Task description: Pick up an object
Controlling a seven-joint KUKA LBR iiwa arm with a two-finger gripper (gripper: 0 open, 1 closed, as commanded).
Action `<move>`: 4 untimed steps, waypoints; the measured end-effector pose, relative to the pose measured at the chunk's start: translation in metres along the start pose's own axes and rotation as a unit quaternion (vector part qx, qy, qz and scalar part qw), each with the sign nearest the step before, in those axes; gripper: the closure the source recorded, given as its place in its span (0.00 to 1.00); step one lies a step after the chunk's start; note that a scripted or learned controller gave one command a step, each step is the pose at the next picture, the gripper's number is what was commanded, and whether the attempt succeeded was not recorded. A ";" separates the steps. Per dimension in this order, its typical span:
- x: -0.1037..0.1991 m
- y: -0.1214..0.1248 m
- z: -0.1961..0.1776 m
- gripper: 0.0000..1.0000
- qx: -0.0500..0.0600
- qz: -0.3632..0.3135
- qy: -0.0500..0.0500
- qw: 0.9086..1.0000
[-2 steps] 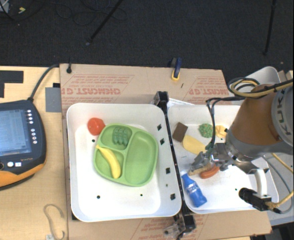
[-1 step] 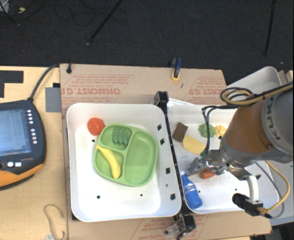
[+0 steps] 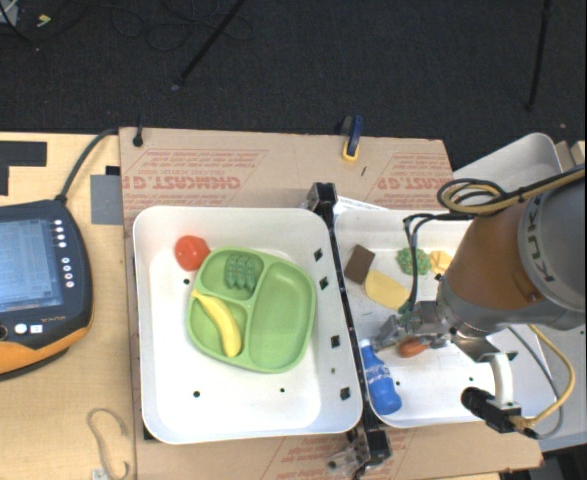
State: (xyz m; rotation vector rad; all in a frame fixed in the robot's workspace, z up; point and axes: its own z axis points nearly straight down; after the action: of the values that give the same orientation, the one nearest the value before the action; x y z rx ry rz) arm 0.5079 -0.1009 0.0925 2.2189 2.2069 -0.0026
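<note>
Closest to us, the arm (image 3: 513, 258) hangs over the right bin (image 3: 443, 408), its jaws low above a small red-orange object (image 3: 411, 347); I can't tell whether they are open. Looks like the reaching step. Next, I'd judge, it needs a clean close, clear of the blue bottle (image 3: 380, 386).

A robotics lab, not a home or kitchen: the grey industrial robot arm with an orange band (image 3: 508, 268) reaches over two shallow white plastic bins (image 3: 163, 368) set on printed brown cardboard sheets (image 3: 243, 173) on the table, a grey and orange handheld control pendant with a lit screen (image 3: 23, 283) lies to the left, and loose black cables (image 3: 143, 18) trail across the dark carpeted floor (image 3: 373, 58)
</note>
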 end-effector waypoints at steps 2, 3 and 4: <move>-0.010 0.010 -0.066 1.00 0.003 -0.001 0.005 1.000; -0.014 0.012 -0.129 1.00 0.002 -0.003 0.005 1.000; -0.015 0.012 -0.135 1.00 0.004 -0.002 0.005 1.000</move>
State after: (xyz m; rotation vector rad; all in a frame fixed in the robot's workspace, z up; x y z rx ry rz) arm 0.5188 -0.1146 0.2275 2.2235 2.2216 -0.0009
